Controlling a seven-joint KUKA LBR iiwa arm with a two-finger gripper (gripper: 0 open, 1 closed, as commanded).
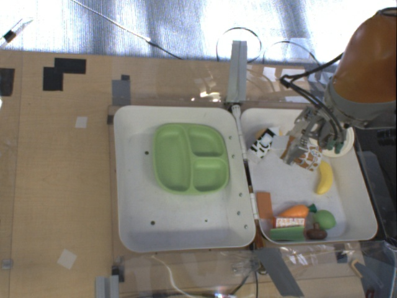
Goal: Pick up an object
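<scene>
My gripper point(302, 143) hangs over the upper middle of the right bin point(366, 225), below the grey wrist and its orange band. A brown-and-white patterned object point(307, 159) lies right under the gripper tip, and contact between them is unclear. To its left sits a black-and-white item point(263, 143). A yellow banana point(324, 179) lies just right of and below the patterned object. Along the bin's front edge are an orange carrot point(291, 211), a green ball point(324, 219), a green stick-shaped piece point(286, 233) and a dark brown piece point(316, 233).
The left bin point(133, 228) holds a green divided plate point(190, 158). A brown block point(264, 205) stands by the divider between the bins. A white round dish point(345, 143) sits at the right bin's back right, partly under the arm. Cables loop behind the bins.
</scene>
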